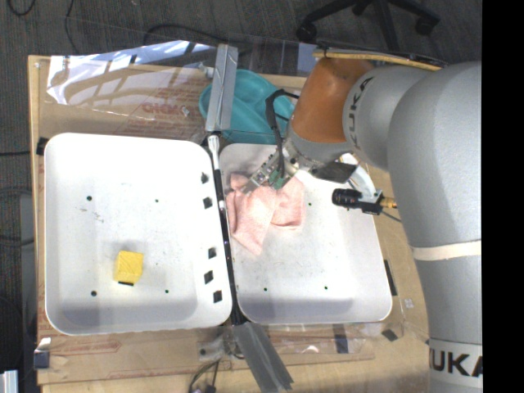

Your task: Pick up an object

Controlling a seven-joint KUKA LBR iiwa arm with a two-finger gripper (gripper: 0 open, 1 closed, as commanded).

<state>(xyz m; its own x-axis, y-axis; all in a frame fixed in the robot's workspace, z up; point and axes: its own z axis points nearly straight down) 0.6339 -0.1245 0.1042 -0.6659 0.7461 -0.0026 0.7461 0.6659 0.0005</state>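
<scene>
While end effector [273, 173] touches pink cloth [260, 207], grip state unclear; wooden bench [123, 109], dark carpet [123, 6].

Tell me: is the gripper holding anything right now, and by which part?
It cannot be told. The gripper is down at the upper edge of the pink cloth in the right bin, with its tip hidden beneath the wrist.

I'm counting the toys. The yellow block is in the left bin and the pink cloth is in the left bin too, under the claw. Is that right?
Not quite. The yellow block is in the left bin, but the pink cloth lies in the right bin, with the claw at its top edge. The camera view shows this.
</scene>
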